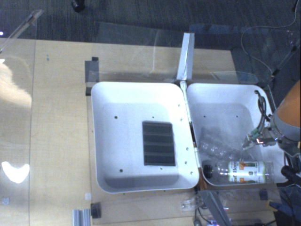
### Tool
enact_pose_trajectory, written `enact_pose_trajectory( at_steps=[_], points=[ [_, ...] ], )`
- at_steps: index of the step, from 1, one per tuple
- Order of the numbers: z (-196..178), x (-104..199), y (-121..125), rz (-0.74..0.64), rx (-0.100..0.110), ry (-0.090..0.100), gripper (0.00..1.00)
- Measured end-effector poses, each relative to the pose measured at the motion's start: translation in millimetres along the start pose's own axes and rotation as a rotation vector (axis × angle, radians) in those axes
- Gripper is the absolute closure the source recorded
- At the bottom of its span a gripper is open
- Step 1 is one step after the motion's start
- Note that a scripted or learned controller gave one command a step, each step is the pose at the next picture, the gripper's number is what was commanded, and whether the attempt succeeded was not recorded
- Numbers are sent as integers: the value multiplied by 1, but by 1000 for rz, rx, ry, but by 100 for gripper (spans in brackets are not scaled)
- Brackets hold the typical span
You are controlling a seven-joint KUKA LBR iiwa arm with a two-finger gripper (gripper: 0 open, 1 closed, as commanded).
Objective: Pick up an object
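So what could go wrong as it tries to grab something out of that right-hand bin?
The bottle lies on its side against the near wall of the right bin, so the fingers may have little room to get around it and it may roll. The see-through plastic piece beside it looks hard to spot and slippery. The gripper is also close to the bin's right rim and could bump it.

My bench, seen from above

Its pale wooden top [51, 140] catches bright glare at my left; beyond it lies dark grey carpet [141, 6], with clear plastic sheeting [136, 46] across the far edge.
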State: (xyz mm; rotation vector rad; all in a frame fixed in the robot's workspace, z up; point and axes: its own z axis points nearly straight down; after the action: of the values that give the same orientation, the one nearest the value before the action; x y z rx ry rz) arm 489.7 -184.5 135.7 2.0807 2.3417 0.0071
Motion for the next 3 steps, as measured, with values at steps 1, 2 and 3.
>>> enact_pose_trajectory(
  at_steps=[1, 2, 3],
  points=[
    [-1, -3, 0, 5, -3, -6, 0],
    [44, 56, 18, -103, -14, -8, 0],
    [46, 90, 84, -96, -7, 1, 0]
  ],
)
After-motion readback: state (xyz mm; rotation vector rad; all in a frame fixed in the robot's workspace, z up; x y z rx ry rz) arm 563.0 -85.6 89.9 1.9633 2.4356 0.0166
